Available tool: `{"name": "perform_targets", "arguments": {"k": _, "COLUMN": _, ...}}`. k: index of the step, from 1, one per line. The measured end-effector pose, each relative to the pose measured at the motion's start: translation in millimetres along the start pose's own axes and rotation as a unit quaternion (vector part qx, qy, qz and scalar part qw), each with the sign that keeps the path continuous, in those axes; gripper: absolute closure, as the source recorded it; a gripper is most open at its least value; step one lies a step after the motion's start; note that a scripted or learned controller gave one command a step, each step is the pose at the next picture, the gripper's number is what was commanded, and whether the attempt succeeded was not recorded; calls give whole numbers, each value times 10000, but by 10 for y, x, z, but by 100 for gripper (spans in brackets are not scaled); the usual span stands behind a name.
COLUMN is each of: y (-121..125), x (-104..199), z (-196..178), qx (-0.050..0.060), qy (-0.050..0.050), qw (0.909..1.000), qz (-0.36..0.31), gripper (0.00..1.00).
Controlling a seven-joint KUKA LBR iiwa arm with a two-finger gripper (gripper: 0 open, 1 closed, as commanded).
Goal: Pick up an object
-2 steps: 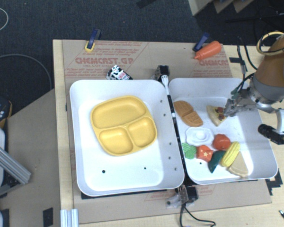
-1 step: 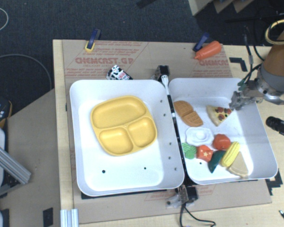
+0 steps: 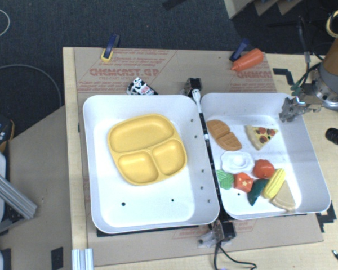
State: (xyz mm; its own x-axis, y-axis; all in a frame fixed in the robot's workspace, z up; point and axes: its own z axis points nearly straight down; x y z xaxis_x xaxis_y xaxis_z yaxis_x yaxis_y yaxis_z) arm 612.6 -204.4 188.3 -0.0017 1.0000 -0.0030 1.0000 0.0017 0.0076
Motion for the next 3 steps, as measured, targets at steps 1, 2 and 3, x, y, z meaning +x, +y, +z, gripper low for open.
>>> {"name": "perform_targets", "arguments": {"k": 1, "y": 18, "x": -5, "z": -400, "qx": 0, "qy": 0, "qw": 10000, "qz": 1, "gripper": 100}}
{"name": "perform_targets", "arguments": {"k": 2, "y": -270, "x": 368, "z": -492, "qx": 48, "qy": 24, "qw": 10000, "qz": -8, "gripper": 100}}
{"name": "perform_targets", "arguments": {"k": 3, "y": -588, "x": 806, "z": -335, "qx": 62, "qy": 30, "qw": 10000, "qz": -10, "gripper": 100}}
